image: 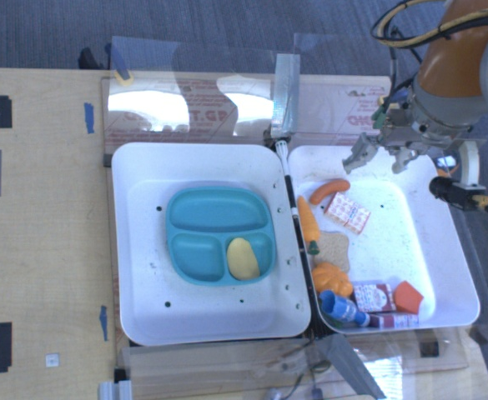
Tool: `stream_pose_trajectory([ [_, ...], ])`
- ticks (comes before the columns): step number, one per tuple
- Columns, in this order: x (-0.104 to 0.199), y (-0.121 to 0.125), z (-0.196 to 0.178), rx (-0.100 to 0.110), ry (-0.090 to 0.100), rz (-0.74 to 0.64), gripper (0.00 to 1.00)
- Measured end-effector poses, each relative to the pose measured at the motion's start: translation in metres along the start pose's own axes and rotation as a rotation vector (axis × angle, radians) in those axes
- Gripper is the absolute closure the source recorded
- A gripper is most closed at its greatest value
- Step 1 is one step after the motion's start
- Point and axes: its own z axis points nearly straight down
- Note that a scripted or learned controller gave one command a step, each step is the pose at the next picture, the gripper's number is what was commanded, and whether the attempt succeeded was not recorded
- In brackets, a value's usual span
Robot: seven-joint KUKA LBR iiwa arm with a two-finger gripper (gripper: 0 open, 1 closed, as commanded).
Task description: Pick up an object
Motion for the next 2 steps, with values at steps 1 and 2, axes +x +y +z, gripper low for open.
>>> stream_pose_trajectory([
  [1,0.015,-0.020,0.053,0.004,0.001,0.128,0.00],
  [2,-0.013,-0.033,0.146,-0.011,0.000,0.102,0.00],
])
